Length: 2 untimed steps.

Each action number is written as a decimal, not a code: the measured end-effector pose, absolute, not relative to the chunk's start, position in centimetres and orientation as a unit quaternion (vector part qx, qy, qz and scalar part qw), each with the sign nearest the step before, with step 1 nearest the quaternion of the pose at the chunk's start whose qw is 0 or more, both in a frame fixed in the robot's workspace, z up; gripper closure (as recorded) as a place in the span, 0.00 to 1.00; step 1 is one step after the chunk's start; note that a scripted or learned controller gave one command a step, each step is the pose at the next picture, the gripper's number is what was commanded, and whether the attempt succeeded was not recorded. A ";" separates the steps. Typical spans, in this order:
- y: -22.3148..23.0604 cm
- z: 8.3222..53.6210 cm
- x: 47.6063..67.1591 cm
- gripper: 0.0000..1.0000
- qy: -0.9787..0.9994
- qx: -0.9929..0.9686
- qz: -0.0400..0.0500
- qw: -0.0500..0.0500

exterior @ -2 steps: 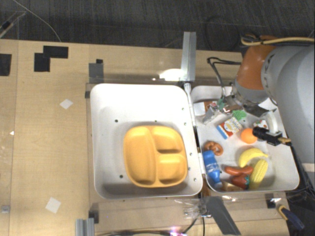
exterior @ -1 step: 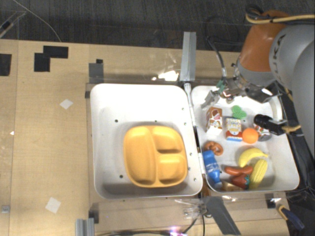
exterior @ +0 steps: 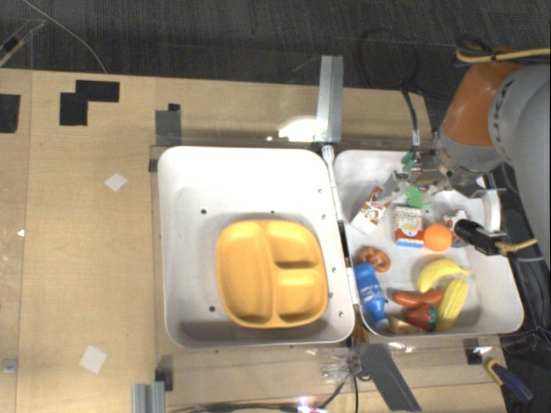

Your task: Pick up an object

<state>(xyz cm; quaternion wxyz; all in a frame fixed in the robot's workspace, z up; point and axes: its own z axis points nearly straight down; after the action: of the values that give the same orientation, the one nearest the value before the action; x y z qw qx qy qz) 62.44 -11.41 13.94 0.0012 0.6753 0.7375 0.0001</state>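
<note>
From above, the hand (exterior: 419, 177) hangs over the far end of the right bin (exterior: 508, 312); I cannot tell its state. Below it lie a small carton (exterior: 408, 226), an orange (exterior: 437, 237), a banana (exterior: 437, 273), corn (exterior: 454, 299) and a blue bottle (exterior: 371, 289). The left bin (exterior: 176, 231) holds a yellow divided tray (exterior: 271, 272).

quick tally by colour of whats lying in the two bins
Yellow: 3, the divided plate in the left bin, the banana and the corn cob in the right bin
Orange: 1, the orange ball
Blue: 1, the blue bottle
Red: 2, the sausage and the red pepper
Brown: 1, the pretzel
Printed cartons: 2
Total: 10
</note>
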 end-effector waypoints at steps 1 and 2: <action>-10.3 17.5 61.1 0.00 0.693 0.721 0.002 0.002; -9.7 11.8 61.9 0.00 0.749 0.662 0.012 0.015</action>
<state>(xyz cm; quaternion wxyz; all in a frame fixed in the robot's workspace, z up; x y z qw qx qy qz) 61.89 -9.66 11.82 0.0153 0.6622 0.7491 0.0117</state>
